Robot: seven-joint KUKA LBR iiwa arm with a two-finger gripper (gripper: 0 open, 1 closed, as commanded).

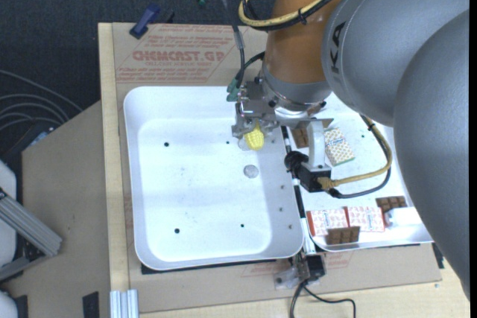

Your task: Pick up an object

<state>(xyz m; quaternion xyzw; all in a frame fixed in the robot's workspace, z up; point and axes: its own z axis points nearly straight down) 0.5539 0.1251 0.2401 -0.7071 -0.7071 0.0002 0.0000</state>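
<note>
My gripper (250,133) hangs over the upper right part of the left white bin (149,160), close to the wall between the two bins. A small yellow object (256,139) sits between its fingertips, and the gripper is shut on it. The yellow object appears lifted a little off the bin floor. Just below it on the floor is a small grey round spot (251,172). The wrist and the orange band cover the top of the right bin.
The right bin (417,238) holds a white packet with a red pattern (339,147), red-and-white packets (346,219), brown bars (343,236) and a brown piece (301,136). A cardboard sheet (179,48) lies behind the bins.
</note>
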